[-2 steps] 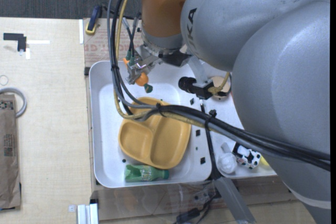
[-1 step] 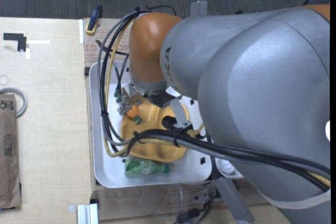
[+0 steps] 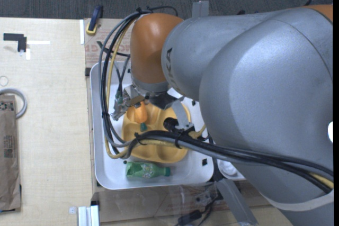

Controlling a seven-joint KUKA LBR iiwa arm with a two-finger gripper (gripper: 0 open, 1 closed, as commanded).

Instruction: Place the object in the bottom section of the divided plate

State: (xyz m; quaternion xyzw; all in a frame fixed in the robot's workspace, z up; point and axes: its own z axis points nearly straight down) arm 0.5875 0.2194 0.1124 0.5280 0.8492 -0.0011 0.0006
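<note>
Lying in one white bin (image 3: 106, 177): one yellow plate (image 3: 153, 152), one green bottle (image 3: 145, 170).

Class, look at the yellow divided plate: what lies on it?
A small orange object lies on the yellow divided plate. The arm and cables cover much of the plate.

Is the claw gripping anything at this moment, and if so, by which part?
Cannot be told. The claw hangs over the yellow divided plastic plate, with a small orange object at its tip; the grey arm hides any hold.
</note>
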